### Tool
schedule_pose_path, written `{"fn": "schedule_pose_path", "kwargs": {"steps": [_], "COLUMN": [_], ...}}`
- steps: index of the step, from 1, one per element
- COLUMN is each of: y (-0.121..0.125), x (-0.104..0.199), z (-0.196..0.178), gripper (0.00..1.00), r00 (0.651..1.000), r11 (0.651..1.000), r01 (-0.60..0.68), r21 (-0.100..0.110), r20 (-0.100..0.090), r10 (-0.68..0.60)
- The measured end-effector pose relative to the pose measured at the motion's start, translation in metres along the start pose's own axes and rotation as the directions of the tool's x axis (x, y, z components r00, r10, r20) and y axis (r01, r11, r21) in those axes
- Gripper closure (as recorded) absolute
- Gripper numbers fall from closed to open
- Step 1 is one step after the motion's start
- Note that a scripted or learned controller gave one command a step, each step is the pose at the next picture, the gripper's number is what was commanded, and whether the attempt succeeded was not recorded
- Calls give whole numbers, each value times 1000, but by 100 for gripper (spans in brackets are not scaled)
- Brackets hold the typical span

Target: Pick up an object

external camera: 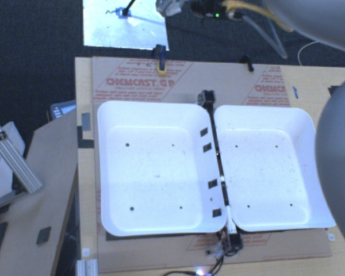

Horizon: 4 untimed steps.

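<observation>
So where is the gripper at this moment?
The gripper sits at the top edge of the camera view, beyond the bench's far side, above the left bin and beside a shiny metal sheet on the floor.

The arm is smooth, rounded grey, with yellow and grey cables and a green light.

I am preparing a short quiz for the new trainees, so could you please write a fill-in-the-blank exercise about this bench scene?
1. The bench bears ____ shallow bins side by side.
2. Both the left bin and the right bin are ____ in colour.
3. The printed lettering on the board behind the left bin is ____.
4. The hand sits near the ____ edge of the view, beyond the bins.

Missing words: two; white; red; top
</observation>
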<state>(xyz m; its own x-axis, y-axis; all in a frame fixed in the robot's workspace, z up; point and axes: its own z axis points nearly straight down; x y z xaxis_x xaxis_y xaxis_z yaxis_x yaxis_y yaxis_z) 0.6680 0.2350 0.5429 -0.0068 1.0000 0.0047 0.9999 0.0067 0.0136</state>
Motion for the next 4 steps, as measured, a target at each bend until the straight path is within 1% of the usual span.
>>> {"fn": "schedule_pose_path", "kwargs": {"steps": [1,2,3,4], "y": [-1,0,-8,-5], "x": [-41,-30,-87,-48], "z": [103,2,61,244], "gripper": [100,100,100,100], "r00": [1000,1000,1000,1000], "r11": [1000,1000,1000,1000], "r01": [-9,-2,-10,-2], "r21": [21,2,17,28], "r20": [8,1,7,7], "r10": [9,2,10,1]}}
